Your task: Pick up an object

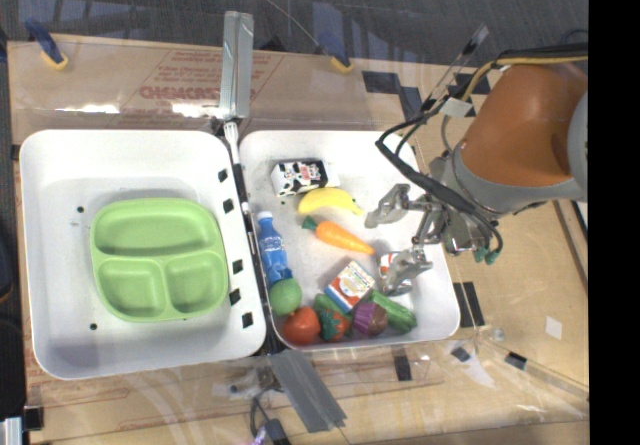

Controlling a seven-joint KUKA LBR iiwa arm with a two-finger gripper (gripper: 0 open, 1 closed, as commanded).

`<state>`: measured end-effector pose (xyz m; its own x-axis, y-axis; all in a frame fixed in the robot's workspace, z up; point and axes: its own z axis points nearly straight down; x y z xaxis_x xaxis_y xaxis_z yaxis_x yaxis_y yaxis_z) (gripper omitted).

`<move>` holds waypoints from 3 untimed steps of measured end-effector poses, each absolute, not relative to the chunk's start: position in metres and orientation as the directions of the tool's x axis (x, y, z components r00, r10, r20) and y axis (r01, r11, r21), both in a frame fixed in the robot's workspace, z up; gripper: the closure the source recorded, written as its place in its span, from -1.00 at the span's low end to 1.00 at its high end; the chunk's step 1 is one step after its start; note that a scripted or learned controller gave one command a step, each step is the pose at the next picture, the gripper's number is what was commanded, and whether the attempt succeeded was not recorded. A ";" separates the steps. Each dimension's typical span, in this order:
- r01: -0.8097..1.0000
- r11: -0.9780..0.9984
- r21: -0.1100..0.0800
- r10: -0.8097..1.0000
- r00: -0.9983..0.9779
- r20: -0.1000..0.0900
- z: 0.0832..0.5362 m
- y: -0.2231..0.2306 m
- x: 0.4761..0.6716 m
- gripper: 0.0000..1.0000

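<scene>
So here's where I'm at — my gripper [397,236] is hanging over the right side of the right bin [400,155], reaching in from the right with the orange band of my arm [520,128] up above it. My two fingers are spread wide apart, one [390,203] pointing up toward the back of the bin and the other [402,268] lower down near the front, and there's nothing between them.

The stuff to grab is all piled in the left and front part of that same bin. Closest to me is the carrot [338,235], lying at a slant just left of my fingers, with the banana [330,201] right behind it and a little black-and-white cow-print carton [299,175] behind that. A blue bottle [270,247] lies along the left wall. Down at the front there's a green lime-looking ball [285,295], a red tomato [299,327], a small red-and-white juice box [350,287] just beside my lower finger, and some purple and green veggie bits [380,316] that I can't really make out.

The left bin [60,173] has a green divided plate [157,258] sitting in the middle — well apart from me.
</scene>
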<state>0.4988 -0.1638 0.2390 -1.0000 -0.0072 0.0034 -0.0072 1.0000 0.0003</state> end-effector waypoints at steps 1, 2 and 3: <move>-0.109 0.994 0.006 -0.109 -0.994 0.011 0.111 -0.147 0.516 -1.00; -0.132 0.991 0.002 -0.132 -0.991 0.003 0.090 -0.132 0.552 -1.00; -0.141 0.990 0.002 -0.141 -0.990 0.004 0.099 -0.129 0.553 1.00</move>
